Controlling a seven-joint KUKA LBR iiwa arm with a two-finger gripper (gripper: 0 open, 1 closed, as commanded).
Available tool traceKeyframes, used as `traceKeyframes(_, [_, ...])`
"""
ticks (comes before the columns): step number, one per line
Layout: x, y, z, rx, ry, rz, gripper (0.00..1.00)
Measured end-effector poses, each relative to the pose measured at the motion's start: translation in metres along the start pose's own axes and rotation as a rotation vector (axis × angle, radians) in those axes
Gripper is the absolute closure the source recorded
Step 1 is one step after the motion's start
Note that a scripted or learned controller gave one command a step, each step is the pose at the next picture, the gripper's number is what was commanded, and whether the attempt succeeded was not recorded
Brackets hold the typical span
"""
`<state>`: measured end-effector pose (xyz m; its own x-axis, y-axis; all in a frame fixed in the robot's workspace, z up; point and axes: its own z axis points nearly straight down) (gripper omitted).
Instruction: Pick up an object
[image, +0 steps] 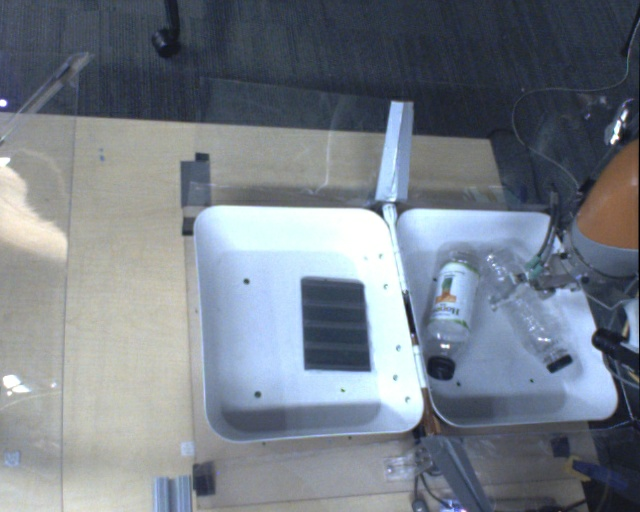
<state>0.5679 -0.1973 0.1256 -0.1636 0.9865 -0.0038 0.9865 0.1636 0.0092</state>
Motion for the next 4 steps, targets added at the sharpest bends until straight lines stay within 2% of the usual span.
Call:
traceKeyframes(1, [-0.019,0.075,0.036,-0.002,-0.002,-0.244,0.00])
traceKeyframes(2, [0.035,0.074,0.035,-0.005,-0.002,-0.405,0.00])
traceKeyframes(3, [0.011,0.050,0.035,-0.006,-0.003,-0.344,0.00])
traceKeyframes(4, [0.053,0.057,0.033,-0.003,-0.023,-0.477,0.00])
